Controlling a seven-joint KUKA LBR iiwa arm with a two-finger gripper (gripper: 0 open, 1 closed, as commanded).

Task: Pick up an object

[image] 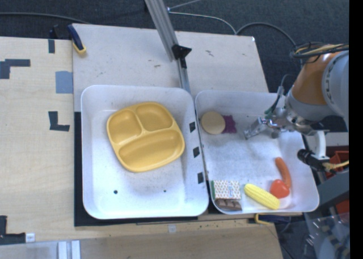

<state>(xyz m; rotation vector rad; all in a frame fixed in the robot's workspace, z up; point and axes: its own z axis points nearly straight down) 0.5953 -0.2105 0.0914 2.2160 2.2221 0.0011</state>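
The right bin [227, 100] holds a round tan disc [212, 122] with a purple item [228, 123] beside it at the back left. Along the front lie a patterned cracker block [227, 191], a yellow corn cob [261, 195], a red piece [279, 188] and an orange carrot [283, 170]. My gripper [253, 131] reaches in from the right, low over the bin's middle right, right of the purple item. Nothing shows between its fingers.
The left bin [91, 156] holds a yellow divided plate [146, 136]. A metal rail [161, 17] slants down to the bins' shared back edge. The arm's grey and orange wrist [317, 85] hangs over the right bin's right wall.
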